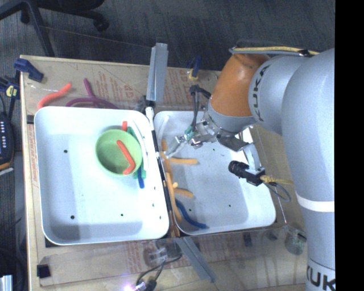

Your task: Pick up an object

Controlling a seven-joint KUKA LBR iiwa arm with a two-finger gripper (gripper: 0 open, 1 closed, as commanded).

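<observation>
Tool [183, 140]: seen low over the upper left part of the right bin [259, 213], near the dividing wall; spread of its tips too small and cluttered to tell, nothing visibly held.

Candidate things, right bin: orange stick [183, 161] just below the tool; second orange stick [169, 181] along the left wall; short orange piece [185, 194] further down; blue curved piece [190, 223] in the lower left corner.

Left bin [74, 224]: green bowl [116, 153] with a red-orange curved piece [127, 156] inside; blue piece [140, 179] and other slim pieces at its right rim.

Risks, as judged: sticks thin and flat on the floor, so likely to slip out of a closing grip or be pushed aside; those against the wall hard to straddle, with a chance of the tool striking the wall between bins; descent slightly off could meet bare floor and come up with nothing.

Surface and room: pale wooden counter [91, 258] with printed markings; red piece [54, 95] and purple tubing [91, 101] loose above the left bin; blue clamp [27, 68] at the upper left corner; grey bar [156, 71] standing between the bins; dark carpet beyond, chair base [62, 14] at top left
</observation>
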